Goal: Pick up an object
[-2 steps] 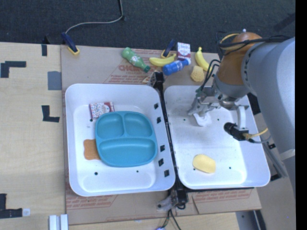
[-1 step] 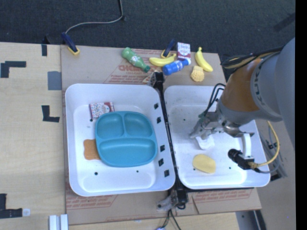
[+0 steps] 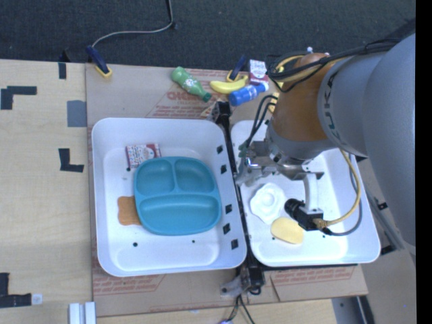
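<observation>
A green bottle [image 3: 190,84], a banana [image 3: 227,85] and a blue bottle [image 3: 244,94] lie on cardboard [image 3: 135,93] behind the 2 bins.

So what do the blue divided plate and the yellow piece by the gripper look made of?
Blue plate: likely moulded plastic, smooth with a soft sheen and rounded compartment ridges. Yellow piece: matte, even colour, rounded edges; plastic or foam, can't tell which.

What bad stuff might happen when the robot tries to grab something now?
1. The gripper sits low in the right bin, close to the divider, so it might bump that wall.
2. The white object and yellow object lie close together; reaching for one might nudge the other away.
3. The yellow cable loops over the bin and might snag.
</observation>
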Motion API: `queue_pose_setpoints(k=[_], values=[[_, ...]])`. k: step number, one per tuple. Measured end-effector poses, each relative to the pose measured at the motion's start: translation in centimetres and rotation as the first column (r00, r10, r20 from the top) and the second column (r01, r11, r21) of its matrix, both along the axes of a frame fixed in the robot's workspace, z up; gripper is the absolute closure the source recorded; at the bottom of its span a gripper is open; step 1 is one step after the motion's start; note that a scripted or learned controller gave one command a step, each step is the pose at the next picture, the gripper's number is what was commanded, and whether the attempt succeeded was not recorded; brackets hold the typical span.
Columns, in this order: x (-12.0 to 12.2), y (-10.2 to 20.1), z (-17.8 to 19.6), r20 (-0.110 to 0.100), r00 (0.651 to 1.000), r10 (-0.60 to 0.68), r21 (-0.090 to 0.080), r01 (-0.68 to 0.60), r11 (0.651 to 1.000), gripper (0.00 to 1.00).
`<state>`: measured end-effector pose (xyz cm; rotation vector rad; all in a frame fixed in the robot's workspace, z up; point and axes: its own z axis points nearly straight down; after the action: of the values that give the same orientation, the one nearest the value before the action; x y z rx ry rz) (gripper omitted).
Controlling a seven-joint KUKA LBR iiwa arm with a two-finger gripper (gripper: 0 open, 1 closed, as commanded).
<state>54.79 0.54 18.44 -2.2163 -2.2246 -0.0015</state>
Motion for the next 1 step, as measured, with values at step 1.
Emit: queue_pose_setpoints(k=[1], values=[[0.37,-4.38,5.68,0.000,1.000,-0.004,-0.003,0.004,1.000,1.00]])
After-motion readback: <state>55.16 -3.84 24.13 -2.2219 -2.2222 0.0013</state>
